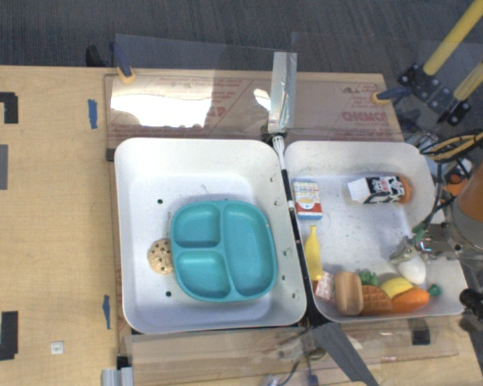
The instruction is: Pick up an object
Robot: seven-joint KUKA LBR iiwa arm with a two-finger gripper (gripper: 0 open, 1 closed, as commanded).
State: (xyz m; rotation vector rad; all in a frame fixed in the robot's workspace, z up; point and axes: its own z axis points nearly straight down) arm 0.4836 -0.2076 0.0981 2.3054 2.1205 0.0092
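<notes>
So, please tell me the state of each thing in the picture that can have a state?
Teal tray: upright in the left bin, compartments bare.
Cookie: flat, touching the tray.
Milk carton: on its side.
Small box: lying flat.
Yellow bottle: lying down.

This is a robotics lab, not a home or kitchen. A plywood bench [48, 215] carries black tape marks [4, 107] and blue tape tabs [92, 112], with two white bins [137, 167] set side by side under clear acrylic panels [193, 95]. The food [374, 296] is toy plastic. Grey carpet [225, 6] lies beyond, with a yellow-legged stand [459, 30] and loose cables [455, 143] at right.
</notes>
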